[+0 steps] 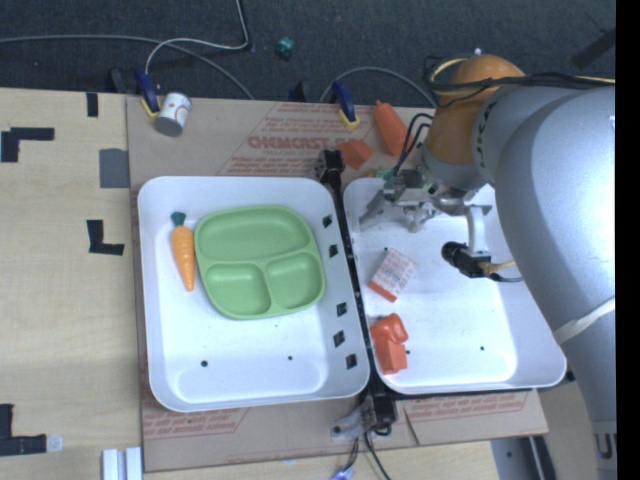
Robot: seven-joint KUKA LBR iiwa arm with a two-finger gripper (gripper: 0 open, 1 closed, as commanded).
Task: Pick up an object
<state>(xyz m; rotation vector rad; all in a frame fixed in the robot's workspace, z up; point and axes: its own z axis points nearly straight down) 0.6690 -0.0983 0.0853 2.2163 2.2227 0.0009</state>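
From the camera above the table, the hand (400,200) sits low over the far left corner of the right bin (500,353); whether it is released or clenched cannot be told, and nothing is visibly held. Candidates for picking lie in that bin: a small white and orange packet (391,273) near the middle of its left side, and an orange block (389,342) close to its near left corner. The left bin (240,373) holds a green divided plate (260,261) with a toy carrot (183,252) just beside its left edge. Judging from this, no object has been lifted yet; closing on one and raising it remain.
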